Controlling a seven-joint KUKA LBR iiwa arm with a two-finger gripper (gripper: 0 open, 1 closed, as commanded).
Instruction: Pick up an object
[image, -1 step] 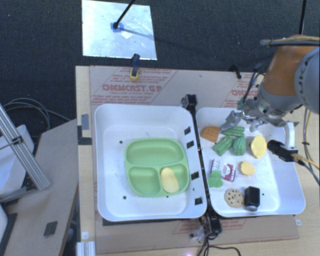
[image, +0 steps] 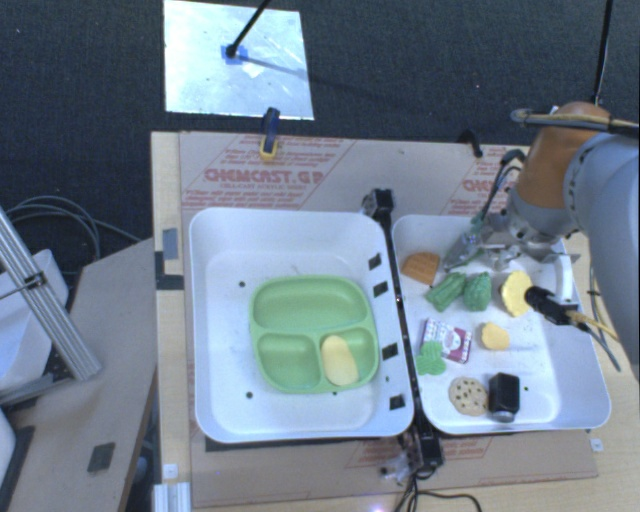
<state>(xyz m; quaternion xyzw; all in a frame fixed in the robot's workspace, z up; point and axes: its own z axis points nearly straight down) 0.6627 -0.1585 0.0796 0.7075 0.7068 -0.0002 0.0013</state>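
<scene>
Two white bins (image: 215, 300) share the bench; at right, the hand (image: 478, 243) hovers over green toys (image: 462, 291), grip unclear.

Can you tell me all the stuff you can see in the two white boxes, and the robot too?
left bin: 1, white, left half of the bench
green tray: 1, three compartments, in the left bin
yellow piece: 1, in the tray's lower right compartment
right bin: 1, white, right half of the bench
tan piece: 1, right bin's upper left
green toys: 2, right bin's middle
green bit: 1, beside the pink card
pink card: 1, right bin
yellow toys: 2, right bin's right part
cookie: 1, brown, near edge
black block: 1, beside the cookie
arm: 1, grey and orange, over the right bin
gripper: 1, above the green toys
</scene>
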